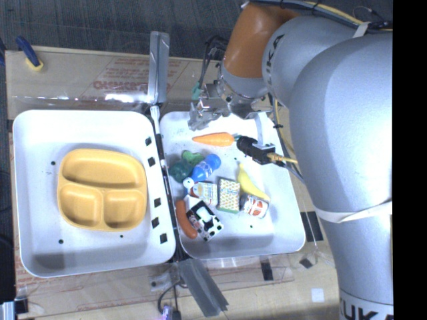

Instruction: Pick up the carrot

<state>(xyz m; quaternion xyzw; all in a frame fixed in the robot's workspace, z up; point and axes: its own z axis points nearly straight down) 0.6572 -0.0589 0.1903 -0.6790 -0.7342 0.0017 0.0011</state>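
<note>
Carrot point(213, 139) is laid at the far end of the right bin point(285, 235), long axis left-right, taper seemingly leftward; gripper point(200, 120) is hung just beside its left end, grip state cannot be told; green toy point(191, 157) and blue bottle point(208, 167) are crowded near its front.

Robot lab: KUKA arm point(333, 99), bench point(87, 72) (white bins point(33, 145)).
</note>
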